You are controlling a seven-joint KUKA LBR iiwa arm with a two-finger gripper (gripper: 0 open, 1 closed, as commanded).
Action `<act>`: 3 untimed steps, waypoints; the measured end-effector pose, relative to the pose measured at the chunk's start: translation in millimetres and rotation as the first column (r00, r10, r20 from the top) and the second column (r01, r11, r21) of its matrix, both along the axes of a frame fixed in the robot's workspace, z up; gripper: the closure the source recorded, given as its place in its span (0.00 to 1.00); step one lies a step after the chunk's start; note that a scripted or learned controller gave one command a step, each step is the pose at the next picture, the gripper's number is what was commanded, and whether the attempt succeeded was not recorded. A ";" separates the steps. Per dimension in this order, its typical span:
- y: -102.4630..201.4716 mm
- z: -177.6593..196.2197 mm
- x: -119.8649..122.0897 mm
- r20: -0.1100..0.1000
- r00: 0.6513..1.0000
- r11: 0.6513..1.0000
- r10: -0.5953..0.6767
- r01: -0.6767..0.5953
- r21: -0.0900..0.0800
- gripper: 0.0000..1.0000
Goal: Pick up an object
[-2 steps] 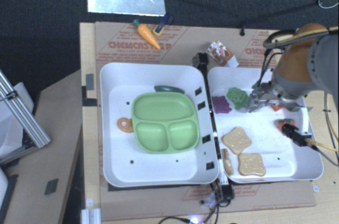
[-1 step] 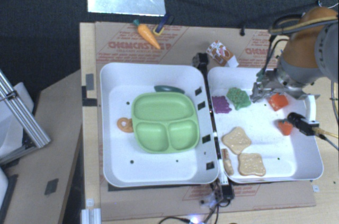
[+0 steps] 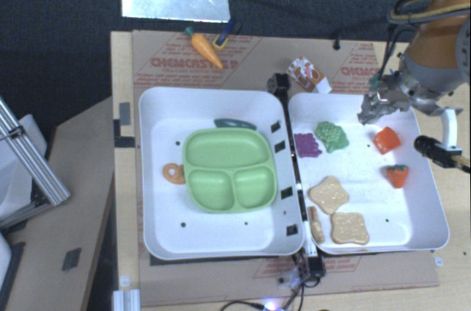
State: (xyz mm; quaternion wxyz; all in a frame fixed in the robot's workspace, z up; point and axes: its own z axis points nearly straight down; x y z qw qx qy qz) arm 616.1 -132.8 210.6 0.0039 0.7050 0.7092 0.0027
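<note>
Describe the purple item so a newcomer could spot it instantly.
Start at the right-hand shallow white bin. Along its left wall, near the top, lies a small purple bumpy grape-like cluster. It sits beside a green bumpy broccoli-like piece, and it is the only purple thing there.

The counter [image 3: 88,155] bears a cardboard sheet [image 3: 250,52]; two white bins sit on it, the left bin [image 3: 158,155] touching the right bin [image 3: 419,217]. A toy carrot [image 3: 205,49] and a small packet [image 3: 308,74] lie behind the bins.

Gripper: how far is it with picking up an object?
Done: nothing looks lifted. In hand: the gripper hovers over the right bin, close to the orange piece. Left: the grasp itself; the green clump and the toast pieces lie in the bin.
</note>
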 end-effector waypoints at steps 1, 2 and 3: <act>0.1 15.1 1.2 -0.005 1.000 1.000 0.000 0.000 0.001 1.00; 50.2 6.2 -12.0 -0.009 1.000 1.000 0.003 -0.003 0.004 1.00; 105.7 2.5 -27.8 -0.010 1.000 1.000 0.003 -0.003 0.004 1.00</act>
